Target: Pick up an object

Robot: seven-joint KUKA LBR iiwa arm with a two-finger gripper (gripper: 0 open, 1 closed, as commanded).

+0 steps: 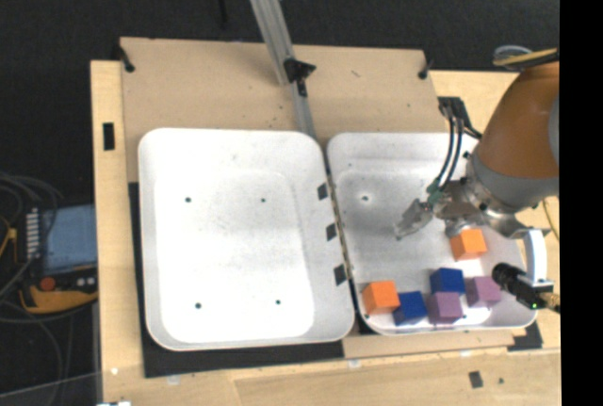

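My gripper hangs over the middle of the right bin, pointing left, above bare bin floor. Several small blocks lie along that bin's near side. An orange block sits just right of the gripper, beside the wrist. Another orange block lies at the near left, with a blue block touching it. Further right are a second blue block and two purple blocks. Nothing shows in the gripper.
The left bin stands beside the right one, their rims meeting at a row of dark clips. A slanted metal rail rises from the back of the bench.
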